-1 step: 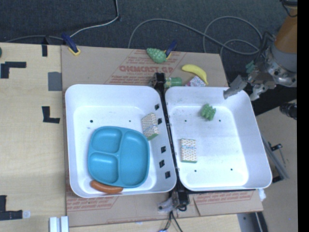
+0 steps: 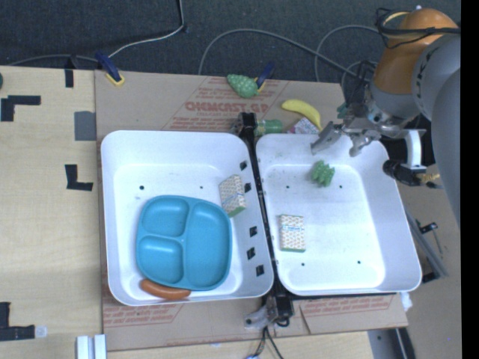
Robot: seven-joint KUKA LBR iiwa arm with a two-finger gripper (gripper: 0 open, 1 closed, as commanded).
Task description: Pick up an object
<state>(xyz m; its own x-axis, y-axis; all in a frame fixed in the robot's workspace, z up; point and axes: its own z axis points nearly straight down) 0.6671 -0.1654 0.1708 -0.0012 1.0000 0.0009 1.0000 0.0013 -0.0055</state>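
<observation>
- A grey arm with an orange band reaches in over the right bin [image 2: 389, 275], one of two white bins side by side on the counter.
- The gripper [image 2: 338, 139] hangs over that bin's far edge, its two fingers spread apart, nothing between them.
- A small green toy [image 2: 323, 173] lies in the right bin, just beside the gripper and nearer the camera; it seems the likeliest target.
- A patterned box [image 2: 292, 232] lies in the same bin, well apart from the gripper.
- The left bin [image 2: 120, 155] holds a blue plate [image 2: 183, 242], an orange sausage [image 2: 165, 290] and a second patterned box [image 2: 233, 194].
- Beyond the right bin, a banana [image 2: 301, 111] rests on the counter.
- Judgement: nothing is lifted yet; descent, closing and raising remain.
</observation>
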